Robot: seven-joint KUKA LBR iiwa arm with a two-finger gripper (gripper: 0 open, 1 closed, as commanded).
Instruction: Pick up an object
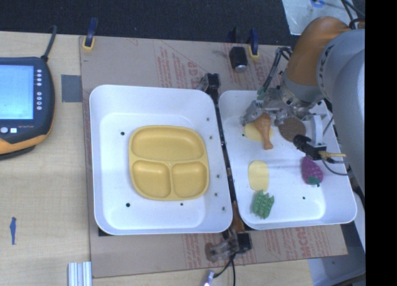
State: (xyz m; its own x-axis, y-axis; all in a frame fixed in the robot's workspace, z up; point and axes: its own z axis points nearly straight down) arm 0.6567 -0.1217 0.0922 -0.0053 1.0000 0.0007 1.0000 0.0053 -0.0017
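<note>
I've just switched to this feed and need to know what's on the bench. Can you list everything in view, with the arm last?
left bin: 1, white, left half of the bench
divided plate: 1, yellow, three compartments, middle of the left bin
right bin: 1, white, beside the left bin
drumstick-shaped toy: 1, tan-orange, upper part of the right bin, under the gripper
pale yellow piece: 1, middle of the right bin
green toy: 1, near front edge of the right bin
purple toy: 1, right side of the right bin
brown round piece: 1, beside the gripper
handheld pendant: 1, grey and orange, screen lit, far left
arm: 1, grey with orange band, entering from the right
gripper: 1, over the drumstick-shaped toy
</note>
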